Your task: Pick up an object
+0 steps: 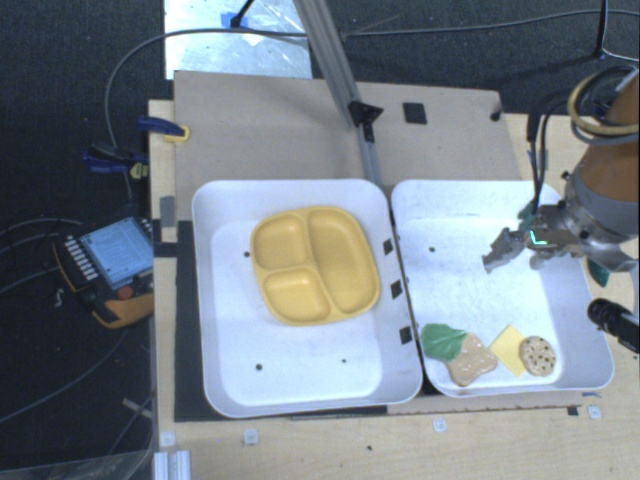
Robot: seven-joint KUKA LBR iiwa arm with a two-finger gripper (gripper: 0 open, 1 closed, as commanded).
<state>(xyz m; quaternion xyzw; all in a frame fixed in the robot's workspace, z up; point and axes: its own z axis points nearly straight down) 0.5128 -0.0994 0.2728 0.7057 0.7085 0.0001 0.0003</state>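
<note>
Arm is reaching in from 3 o'clock and the gripper (512, 246) is hovering over the upper-middle of the right bin (470, 208). Fingers are pointing toward 9 o'clock; can't tell how far apart they are, too small and blurred. Nothing is showing between them, so I'm reading it as carrying nothing.

Candidate objects are all sitting along the 6 o'clock edge of the right bin: green leaf piece (441, 341), tan bread-shaped piece (470, 362) touching it at its 4 o'clock, yellow cheese slice (510, 349) just beside that, round cookie (538, 355) touching the cheese at 3 o'clock. The whole cluster is lying well apart from the gripper, toward its 6 o'clock.

Left bin (215, 268) is holding a yellow divided plate (312, 265), three compartments, nothing in them.

Step, as I'm judging it: approach, pre-grasp, no target engaged yet.

Next move is calling for a translate toward 6 o'clock over the cluster, then a descent. Items are flat and packed together, so the fingers are going to need a clean straddle on one piece. The cookie at the outer end is looking like the easiest pick, though it's sitting close to the bin wall.
</note>
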